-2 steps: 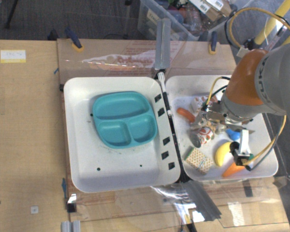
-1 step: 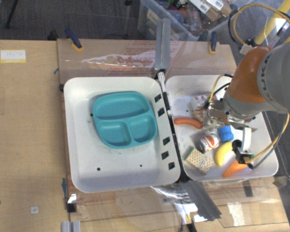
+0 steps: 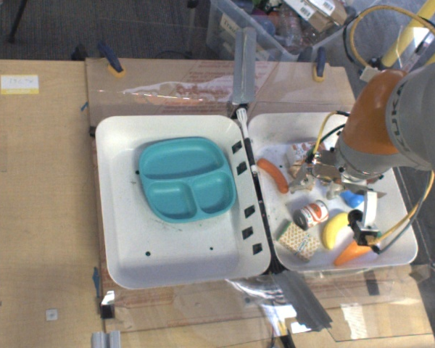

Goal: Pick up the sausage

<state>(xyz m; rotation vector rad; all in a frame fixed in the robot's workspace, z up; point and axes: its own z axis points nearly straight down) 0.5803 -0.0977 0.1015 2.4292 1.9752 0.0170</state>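
Note:
The sausage [image 3: 274,175], a short orange-red link, lies slanted in the right bin [image 3: 275,133] near its left wall. My gripper [image 3: 300,174] hangs low over the bin just right of the sausage, its tip a short gap from the sausage's right end. Nothing shows held in it. The grey arm with its orange band [image 3: 373,118] comes in from the right above the bin.
In the right bin lie a small can [image 3: 313,213], a yellow lemon [image 3: 336,230], an orange carrot [image 3: 354,253], a blue piece [image 3: 353,199] and a patterned packet [image 3: 299,241]. A teal divided plate [image 3: 185,177] sits in the left bin [image 3: 116,216].

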